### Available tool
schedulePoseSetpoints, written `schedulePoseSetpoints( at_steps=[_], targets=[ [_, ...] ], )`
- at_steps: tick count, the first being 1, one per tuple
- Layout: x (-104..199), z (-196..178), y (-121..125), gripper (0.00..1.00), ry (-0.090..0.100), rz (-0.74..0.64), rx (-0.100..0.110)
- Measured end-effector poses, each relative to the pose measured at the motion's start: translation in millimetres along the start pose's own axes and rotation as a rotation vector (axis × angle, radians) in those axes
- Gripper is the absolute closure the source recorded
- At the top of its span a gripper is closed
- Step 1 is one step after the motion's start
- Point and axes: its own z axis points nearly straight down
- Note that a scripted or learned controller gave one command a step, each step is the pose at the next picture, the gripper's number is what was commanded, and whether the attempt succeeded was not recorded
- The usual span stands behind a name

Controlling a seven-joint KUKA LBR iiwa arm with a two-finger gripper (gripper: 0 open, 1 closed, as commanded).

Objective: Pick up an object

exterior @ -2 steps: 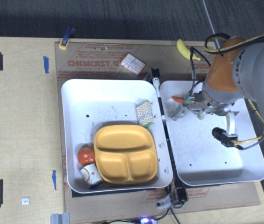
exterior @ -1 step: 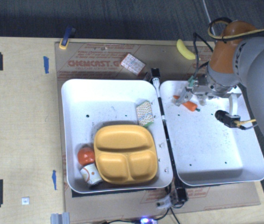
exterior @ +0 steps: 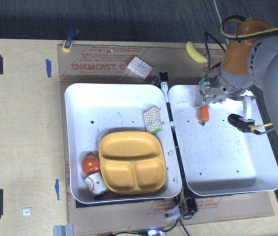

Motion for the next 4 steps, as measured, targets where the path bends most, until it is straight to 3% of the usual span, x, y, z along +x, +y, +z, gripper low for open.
schedulePoseSetpoints(
  at_steps=[1,2,3,4],
  targets=[
    [0,0,0,0.00,0.000,0.000,0.001],
    [16,11,-39,0.00,0.002,0.004,0.002],
    [16,0,-39,1.00,0.001,0.004,-0.001],
    [70,-89,-134,1.00,0.003,0.002,0.004]
  ],
)
